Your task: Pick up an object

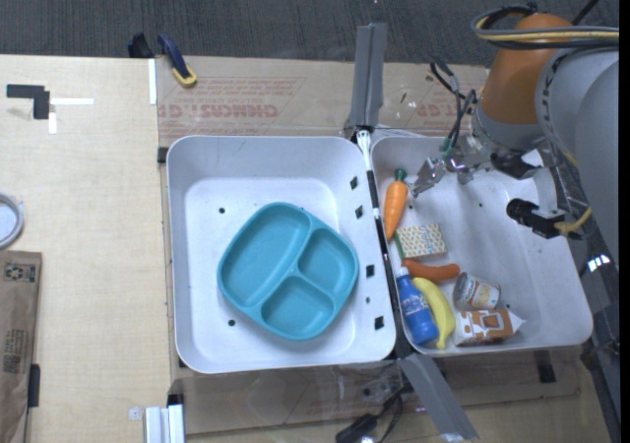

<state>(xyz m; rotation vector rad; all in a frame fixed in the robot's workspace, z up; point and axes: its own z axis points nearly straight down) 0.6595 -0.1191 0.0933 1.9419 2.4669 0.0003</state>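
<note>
1. two white bins side by side on the bench; left bin [187,234] holds a blue divided plate [287,271], three compartments, lying flat and turned at an angle.
2. right bin [551,303] holds the loose items, clustered along its left wall and front edge.
3. carrot [394,207], orange with green top, lies against the divider near the back-left of the right bin, tip pointing toward the front.
4. just in front of the carrot: a small pale speckled sponge-like block [421,239].
5. below that, an orange-red sausage-shaped piece [429,272], lying crosswise.
6. blue bottle [414,308] along the left wall at the front, a banana [439,308] touching its right side.
7. small can [475,290] on its side right of the banana; an orange-and-white carton [484,326] at the front edge, just beneath the can.
8. arm enters from the right, orange band high over the back of the right bin.
9. gripper [429,175] at the back of the right bin, just right of the carrot's green top; nothing seen between its tips; whether it is parted or closed, cannot tell.
</note>
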